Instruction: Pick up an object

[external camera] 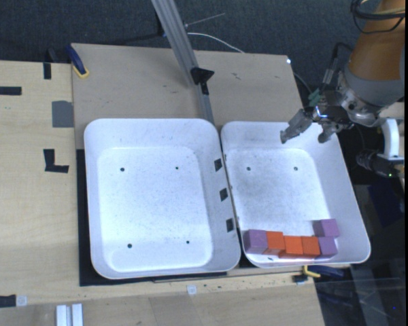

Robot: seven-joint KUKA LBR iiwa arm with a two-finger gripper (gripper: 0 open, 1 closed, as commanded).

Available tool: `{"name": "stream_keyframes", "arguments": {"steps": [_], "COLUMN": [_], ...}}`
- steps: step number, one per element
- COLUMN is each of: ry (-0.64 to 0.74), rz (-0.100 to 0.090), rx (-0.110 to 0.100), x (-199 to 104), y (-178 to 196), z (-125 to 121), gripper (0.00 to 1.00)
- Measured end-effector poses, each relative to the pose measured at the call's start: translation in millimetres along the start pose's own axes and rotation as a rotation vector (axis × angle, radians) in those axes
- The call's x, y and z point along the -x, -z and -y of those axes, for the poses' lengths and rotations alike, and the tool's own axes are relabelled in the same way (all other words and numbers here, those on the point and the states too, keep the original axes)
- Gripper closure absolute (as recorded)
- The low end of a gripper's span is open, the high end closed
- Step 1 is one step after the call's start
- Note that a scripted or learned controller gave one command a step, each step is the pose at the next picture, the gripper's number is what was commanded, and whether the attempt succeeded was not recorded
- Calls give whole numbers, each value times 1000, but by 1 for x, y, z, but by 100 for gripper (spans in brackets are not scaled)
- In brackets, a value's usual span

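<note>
at the near edge of the right bin (340, 175), a row of small blocks lay packed against the front wall: a purple block (257, 239) at the left end, an orange block (275, 240) and a second orange block (301, 246) beside it, then two more purple blocks stacked or abutting at the right end (327, 236). the row's long axis ran left to right along that wall, the blocks touching one another. the left bin (105, 182) sat just beside it on the tabletop (27, 182), with small dark clips along the seam between the two.

farther back, the gripper (304, 129) hung over the far right corner of the right bin, its two fingers (290, 132) spread apart with nothing between them. the blocks lay well apart from it, toward the camera and slightly to the right in the view, so the coming move would likely call for a long travel along the bin toward its near wall before any descent. the crowding against the wall could leave little room for a finger.

no brand, label or readable writing showed anywhere; the dark tape marks on the tabletop spelled nothing.
</note>
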State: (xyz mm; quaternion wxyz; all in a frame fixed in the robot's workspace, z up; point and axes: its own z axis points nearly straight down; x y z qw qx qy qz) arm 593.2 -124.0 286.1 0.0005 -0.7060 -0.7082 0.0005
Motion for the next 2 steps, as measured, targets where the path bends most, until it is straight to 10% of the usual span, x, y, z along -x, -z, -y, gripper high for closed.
{"name": "stream_keyframes", "arguments": {"steps": [1,2], "ry": [6,4], "rz": [-2,-2], "rx": [0,-8], "x": [-88,-151], "y": [-21,-99], "z": [-42,-30], "gripper": [0,0]}}
